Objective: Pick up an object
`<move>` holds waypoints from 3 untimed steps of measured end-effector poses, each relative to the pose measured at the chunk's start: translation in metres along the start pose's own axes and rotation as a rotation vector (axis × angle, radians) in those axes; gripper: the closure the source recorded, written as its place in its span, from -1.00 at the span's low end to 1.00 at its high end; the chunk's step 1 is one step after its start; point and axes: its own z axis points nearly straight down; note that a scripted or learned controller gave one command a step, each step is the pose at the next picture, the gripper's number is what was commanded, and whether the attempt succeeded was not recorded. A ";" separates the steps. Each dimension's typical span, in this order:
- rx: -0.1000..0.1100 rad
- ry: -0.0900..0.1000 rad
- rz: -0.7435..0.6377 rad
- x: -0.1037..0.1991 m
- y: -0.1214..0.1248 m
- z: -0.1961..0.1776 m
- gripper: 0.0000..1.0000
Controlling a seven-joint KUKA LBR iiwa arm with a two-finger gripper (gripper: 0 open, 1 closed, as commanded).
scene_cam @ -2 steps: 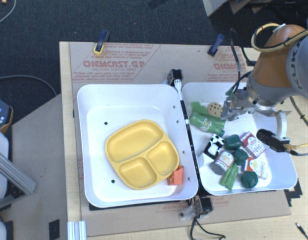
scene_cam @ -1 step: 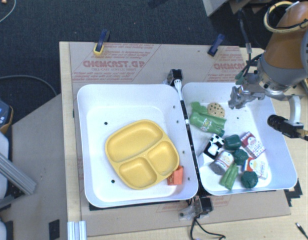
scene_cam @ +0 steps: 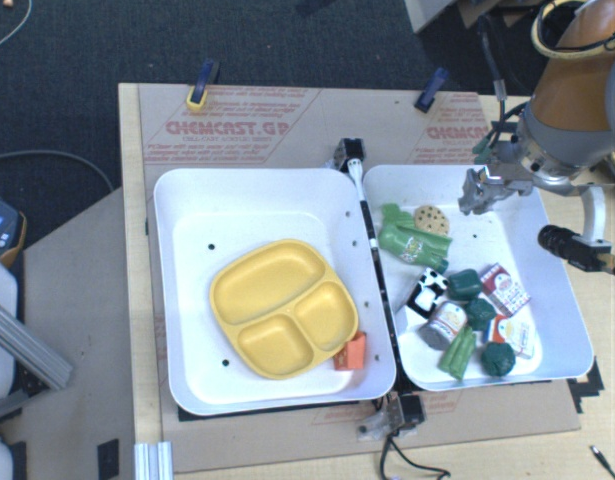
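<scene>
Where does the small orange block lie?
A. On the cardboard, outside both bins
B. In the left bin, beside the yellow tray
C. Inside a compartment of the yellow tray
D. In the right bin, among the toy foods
B: the orange block lies on the floor of the left bin, against the lower right edge of the yellow tray, not in a compartment.

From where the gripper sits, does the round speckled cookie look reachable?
Probably yes. The gripper hangs over the right white bin, with bare bin floor between it and the round speckled cookie, which lies uncovered beside the green packet.
</scene>
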 end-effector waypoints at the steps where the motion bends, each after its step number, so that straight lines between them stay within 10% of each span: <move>1: 0.000 0.002 -0.006 0.058 0.020 -0.003 1.00; 3: 0.000 0.002 -0.003 0.126 0.064 -0.007 1.00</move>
